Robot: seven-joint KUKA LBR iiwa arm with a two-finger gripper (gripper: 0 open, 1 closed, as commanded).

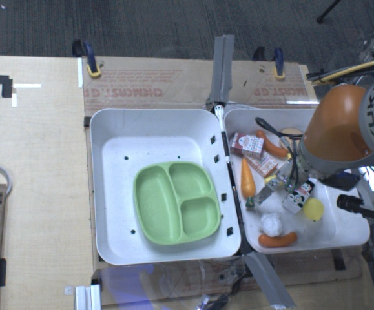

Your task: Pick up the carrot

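A: Where is the carrot [247,178] sitting at this moment?

B: It is lying in the right bin [348,241], close against the wall it shares with the left bin [109,173], with its narrow end pointing toward the far side. It is lying just beside the tool [264,194], on the side away from the arm [338,124], and a little farther back.

A: Is the tool gripping it?

B: No. The tool is hanging low over the bin floor with its tip next to the carrot's fat end, and nothing is showing between its fingers. Whether they are spread wide or drawn narrow, I cannot tell; the arm's wrist is covering too much.

A: Why is the arm coming in at such a slant?

B: I am guessing it is reaching across the clutter. A red carton [248,145] is lying beyond the tool, a white ball [271,224] and a sausage [278,239] are lying on its near side, and a yellow lemon [313,209] is sitting back under the wrist.

A: And the green plate [177,202]?

B: It is resting in the left bin, well apart from the tool, past the carrot and the dividing wall.

A: What is the risk?

B: The carrot is hugging the wall, so one finger is getting little room there, I am judging.
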